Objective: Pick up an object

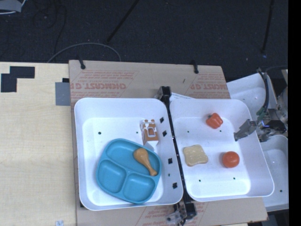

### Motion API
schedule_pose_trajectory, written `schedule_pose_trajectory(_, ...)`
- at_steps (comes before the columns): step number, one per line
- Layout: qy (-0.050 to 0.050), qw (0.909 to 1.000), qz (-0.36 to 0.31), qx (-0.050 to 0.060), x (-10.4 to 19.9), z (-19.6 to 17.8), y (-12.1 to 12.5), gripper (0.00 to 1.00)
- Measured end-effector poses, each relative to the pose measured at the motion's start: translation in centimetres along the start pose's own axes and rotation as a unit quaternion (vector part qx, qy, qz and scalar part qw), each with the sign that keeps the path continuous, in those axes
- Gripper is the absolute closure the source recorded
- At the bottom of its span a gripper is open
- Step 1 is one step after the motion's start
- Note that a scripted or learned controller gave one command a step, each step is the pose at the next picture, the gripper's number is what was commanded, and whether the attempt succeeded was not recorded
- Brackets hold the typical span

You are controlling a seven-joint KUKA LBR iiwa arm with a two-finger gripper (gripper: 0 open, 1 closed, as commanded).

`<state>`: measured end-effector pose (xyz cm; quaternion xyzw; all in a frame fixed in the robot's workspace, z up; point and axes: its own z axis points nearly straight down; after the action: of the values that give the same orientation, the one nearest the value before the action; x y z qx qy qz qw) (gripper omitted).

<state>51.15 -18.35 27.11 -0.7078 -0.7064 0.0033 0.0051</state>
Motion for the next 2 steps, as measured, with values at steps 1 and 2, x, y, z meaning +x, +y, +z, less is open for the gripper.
schedule_pose_trajectory(1, -0.001, 1.0000, -0.001, -0.005, 0.0, -0.5, 0.2, 0.00)
schedule_pose_trajectory(2, 0.000, 1.0000, -0.001, -0.002, 0.9, 4.7, 0.8, 0.00)
